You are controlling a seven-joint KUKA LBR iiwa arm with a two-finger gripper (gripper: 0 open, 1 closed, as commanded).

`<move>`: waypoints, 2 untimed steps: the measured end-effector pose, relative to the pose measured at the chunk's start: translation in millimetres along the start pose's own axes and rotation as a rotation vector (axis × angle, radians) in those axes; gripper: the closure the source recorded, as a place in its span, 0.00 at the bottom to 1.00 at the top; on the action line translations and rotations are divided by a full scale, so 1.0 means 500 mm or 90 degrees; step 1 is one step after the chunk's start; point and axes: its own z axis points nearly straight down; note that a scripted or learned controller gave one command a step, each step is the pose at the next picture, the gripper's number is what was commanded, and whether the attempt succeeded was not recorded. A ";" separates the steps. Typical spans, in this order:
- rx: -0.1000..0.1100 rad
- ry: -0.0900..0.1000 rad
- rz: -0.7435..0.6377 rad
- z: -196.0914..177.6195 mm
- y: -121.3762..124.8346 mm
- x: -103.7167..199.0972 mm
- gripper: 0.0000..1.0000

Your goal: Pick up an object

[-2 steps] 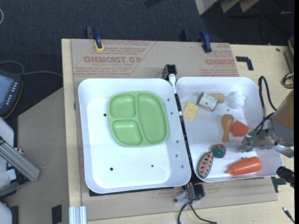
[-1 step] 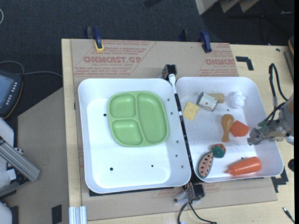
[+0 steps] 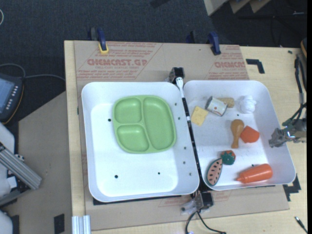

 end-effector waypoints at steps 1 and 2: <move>0.001 0.001 -0.001 -0.041 0.003 -0.001 1.00; 0.002 0.002 -0.004 -0.048 0.046 0.080 1.00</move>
